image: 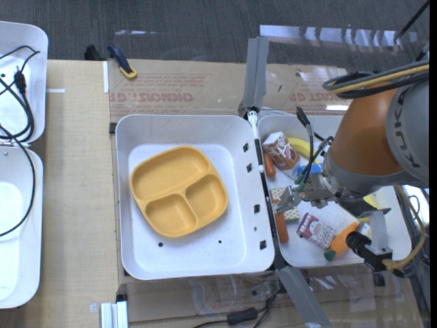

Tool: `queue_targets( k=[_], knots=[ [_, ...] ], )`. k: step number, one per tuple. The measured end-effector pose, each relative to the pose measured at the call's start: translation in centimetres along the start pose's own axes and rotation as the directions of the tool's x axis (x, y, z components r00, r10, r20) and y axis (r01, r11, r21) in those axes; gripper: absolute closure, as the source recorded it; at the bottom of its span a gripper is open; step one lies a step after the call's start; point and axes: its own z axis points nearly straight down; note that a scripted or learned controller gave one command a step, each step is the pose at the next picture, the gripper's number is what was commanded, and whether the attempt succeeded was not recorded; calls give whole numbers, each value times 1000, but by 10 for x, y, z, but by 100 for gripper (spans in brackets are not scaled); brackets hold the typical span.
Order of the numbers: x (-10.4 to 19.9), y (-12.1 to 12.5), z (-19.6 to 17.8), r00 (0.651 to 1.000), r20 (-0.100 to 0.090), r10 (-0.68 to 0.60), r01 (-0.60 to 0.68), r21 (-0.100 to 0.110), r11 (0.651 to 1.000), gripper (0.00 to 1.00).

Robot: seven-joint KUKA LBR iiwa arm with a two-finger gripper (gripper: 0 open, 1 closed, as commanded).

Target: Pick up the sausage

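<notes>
The left bin contains a yellow divided plate. The right bin contains the sausage, banana and carrot. Gripper jaw state: cannot tell.

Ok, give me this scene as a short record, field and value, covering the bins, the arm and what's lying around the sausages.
left bin: holds a yellow divided plate
right bin: holds mixed toy food, partly under the arm
arm: reaches in from the right, low over the right bin
gripper: above the bin's left part; jaws too unclear to read
sausages: one near the bin's left wall, another lower down
banana: near the bin's top
red and white carton: lying below the gripper
</notes>
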Motion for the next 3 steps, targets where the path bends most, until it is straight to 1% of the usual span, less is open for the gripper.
queue_targets(
  k=[1, 2, 3],
  knots=[
    [84, 12, 0, 1000, 0, 3, -3, -1, 1000, 0],
    [37, 4, 0, 1000, 0, -27, 27, 0, 1000, 0],
    [37, 4, 0, 1000, 0, -27, 27, 0, 1000, 0]
  ],
)
